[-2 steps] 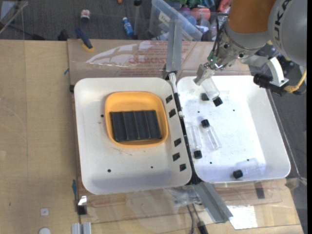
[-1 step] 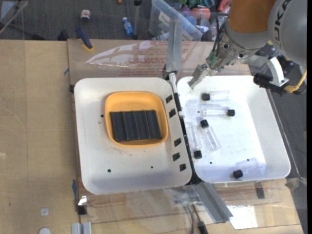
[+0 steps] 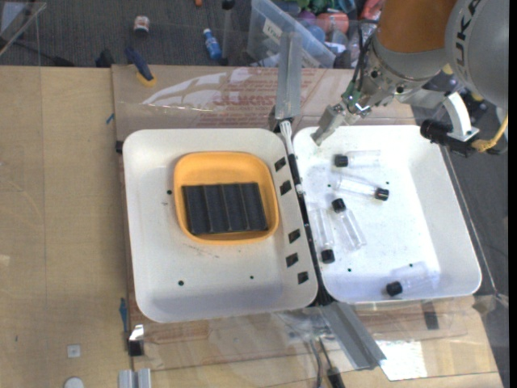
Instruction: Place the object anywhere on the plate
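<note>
Hovering gripper, grasp state impossible to tell
Clear vials look light, slick (roll-prone); grip mid-tube for the plate

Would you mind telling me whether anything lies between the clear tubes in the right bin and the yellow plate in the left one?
Yes: the raised rims where the two bins meet run between the tubes and the plate. A dark ridged block covers much of the plate's middle.
</note>
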